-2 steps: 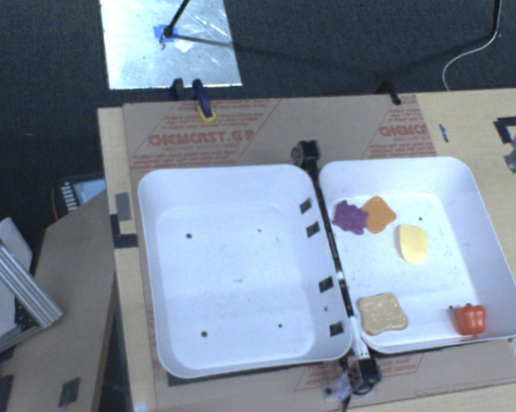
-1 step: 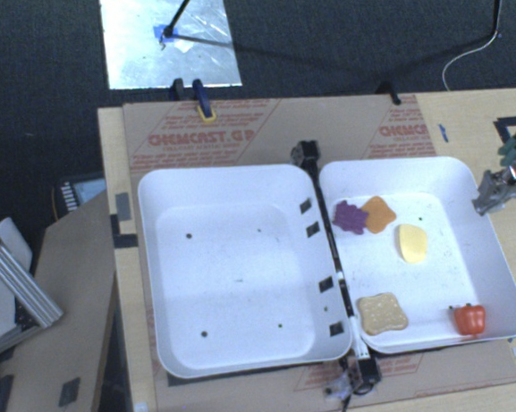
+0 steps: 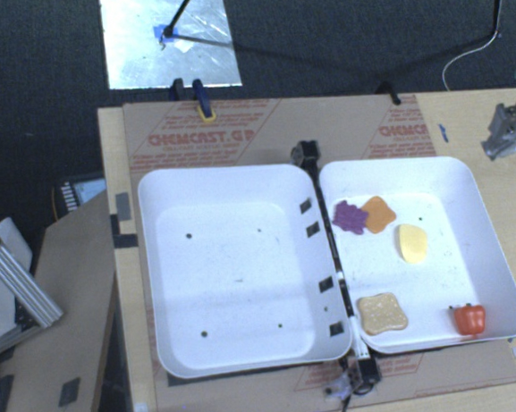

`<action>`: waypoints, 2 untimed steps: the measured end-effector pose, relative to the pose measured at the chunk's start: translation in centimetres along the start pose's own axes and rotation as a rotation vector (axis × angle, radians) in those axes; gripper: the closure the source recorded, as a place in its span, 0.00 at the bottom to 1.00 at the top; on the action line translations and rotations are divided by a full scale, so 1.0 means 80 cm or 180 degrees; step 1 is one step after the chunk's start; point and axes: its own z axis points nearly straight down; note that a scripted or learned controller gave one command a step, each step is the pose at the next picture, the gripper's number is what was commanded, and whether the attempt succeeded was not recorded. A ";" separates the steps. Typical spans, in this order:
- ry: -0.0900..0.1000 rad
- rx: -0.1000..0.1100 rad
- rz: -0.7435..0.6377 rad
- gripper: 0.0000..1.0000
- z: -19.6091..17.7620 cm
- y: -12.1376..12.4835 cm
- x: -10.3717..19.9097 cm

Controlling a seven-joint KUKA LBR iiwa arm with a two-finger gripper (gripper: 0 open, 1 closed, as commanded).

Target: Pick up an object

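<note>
The right bin (image 3: 486, 216) holds several small items. A purple piece (image 3: 350, 217) lies at its back left, touching an orange piece (image 3: 381, 213). A pale yellow piece (image 3: 413, 243) sits near the middle. A tan toast slice (image 3: 381, 314) lies at the front left, and a red pepper-like item (image 3: 470, 318) sits in the front right corner. My gripper (image 3: 506, 132) hangs at the right edge of the view, beyond the right bin's back right corner and well apart from every item. Nothing is visibly held in it.
The left bin (image 3: 157, 281) sits beside the right one, joined by black clips along the shared wall (image 3: 327, 257). A shiny metal sheet (image 3: 136, 41) lies on the dark floor behind the bench. An aluminium bar (image 3: 13, 276) leans at the far left.
</note>
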 end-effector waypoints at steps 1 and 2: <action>0.0008 0.0089 0.0002 1.00 0.160 -0.004 0.057; 0.0014 0.0028 -0.0013 1.00 0.070 0.000 0.161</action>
